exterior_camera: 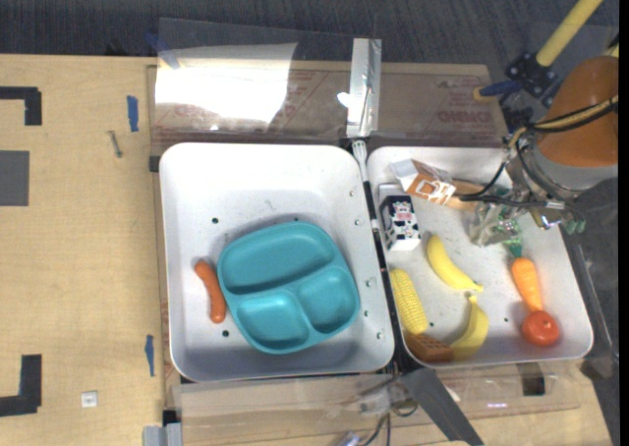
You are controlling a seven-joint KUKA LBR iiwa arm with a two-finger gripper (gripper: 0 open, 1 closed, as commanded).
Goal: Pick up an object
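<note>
I am looking at the right shallow white bin (580,336), where the pickable things are lying. A yellow plastic banana (449,265) is resting near the bin's centre, slanting from 11 o'clock down to 5 o'clock. A second, curved yellow banana with a brown end (462,334) is sitting at 6 o'clock of the first, along the bin's near wall. A yellow corn cob (408,300) is lying at 8 o'clock of the first banana, close to the bin's left wall. An orange plastic carrot (528,282) is lying at 3 o'clock of the banana, and a red tomato-like ball (540,327) is sitting just beside its lower end. A small black-and-white carton (399,220) is standing at 11 o'clock, with an orange-and-white crumpled packet (430,187) beyond it.

The pincer (494,225) is hanging over the bin at 1 o'clock of the banana, below the arm's orange band (588,110). I cannot tell how it is set, and nothing is visibly in it.

In the left shallow white bin (187,179), a teal three-compartment plastic tray (285,284) is sitting, with an orange-red sausage-shaped toy (211,290) just beside its 9 o'clock edge. Both bins are resting on the wooden desk (69,238).
</note>
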